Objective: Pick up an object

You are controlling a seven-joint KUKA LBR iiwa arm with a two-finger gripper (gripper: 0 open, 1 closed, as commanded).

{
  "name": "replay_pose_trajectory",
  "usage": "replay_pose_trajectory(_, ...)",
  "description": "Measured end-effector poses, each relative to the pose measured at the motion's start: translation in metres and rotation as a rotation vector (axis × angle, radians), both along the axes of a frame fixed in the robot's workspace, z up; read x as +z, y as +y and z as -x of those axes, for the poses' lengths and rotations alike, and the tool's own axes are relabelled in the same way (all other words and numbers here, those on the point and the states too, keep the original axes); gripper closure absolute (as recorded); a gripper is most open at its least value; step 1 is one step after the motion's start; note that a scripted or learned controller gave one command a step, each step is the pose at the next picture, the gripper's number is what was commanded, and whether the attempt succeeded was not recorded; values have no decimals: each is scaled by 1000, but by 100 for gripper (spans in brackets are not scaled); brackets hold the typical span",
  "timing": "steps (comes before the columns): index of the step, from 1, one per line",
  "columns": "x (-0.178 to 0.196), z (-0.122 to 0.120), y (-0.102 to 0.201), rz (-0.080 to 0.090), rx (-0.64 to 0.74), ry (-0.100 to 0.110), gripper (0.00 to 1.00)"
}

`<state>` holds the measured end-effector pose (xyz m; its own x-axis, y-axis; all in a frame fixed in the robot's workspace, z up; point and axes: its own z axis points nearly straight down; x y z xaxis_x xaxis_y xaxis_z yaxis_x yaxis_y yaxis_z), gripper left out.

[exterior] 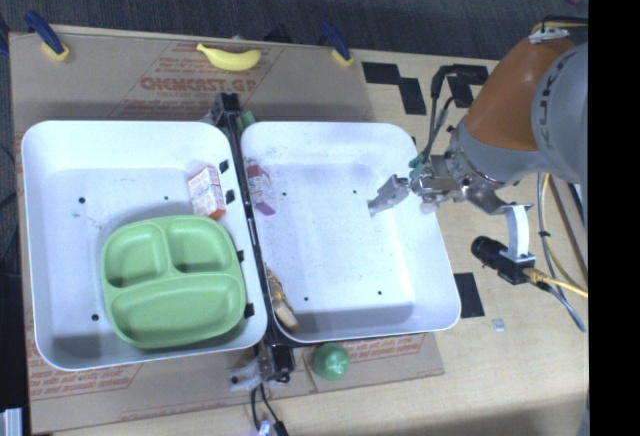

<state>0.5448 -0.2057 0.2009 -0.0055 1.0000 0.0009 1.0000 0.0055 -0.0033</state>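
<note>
Grey gripper [385, 196] — over rt bin [340, 319]

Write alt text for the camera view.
A grey robot arm's two-finger gripper hovers over the right white bin. The left white bin holds a green divided plastic tray and a small orange-and-white carton; a yellow toy banana lies behind the bins.

The grey arm [540, 114] reaches in from the right, its orange band curving above the wrist. The wrist points left and slightly down. The gripper [385, 194] sits at mid-height of the scene, its metal fingertips angled leftward.
</note>
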Motion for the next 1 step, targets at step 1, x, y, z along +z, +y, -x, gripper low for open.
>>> replay_pose_trajectory(1, -43, 32, -5, 1, 1, 1, 0)
